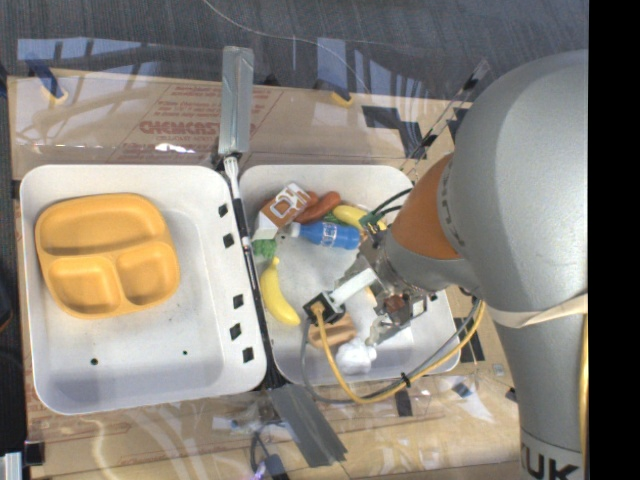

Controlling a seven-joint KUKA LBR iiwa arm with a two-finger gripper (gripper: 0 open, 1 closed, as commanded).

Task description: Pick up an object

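My gripper (392,313) is low in the right bin (432,363), over its front right part, and the grey arm covers the bin's right side. Nothing is visibly held. Just left of the gripper lie a white lump (355,354) and a tan block (330,329). A yellow banana (277,293) lies along the bin's left wall. Toward the back sit a blue bottle (326,234), a small green piece (264,248), a brown and white box (286,206), a red-orange piece (322,204) and a small yellow piece (350,214).
The left bin (60,378) bears a yellow divided tray (105,253) in its back left part. A ridge (243,288) separates the two bins. A yellow cable loops over the right bin's front edge.
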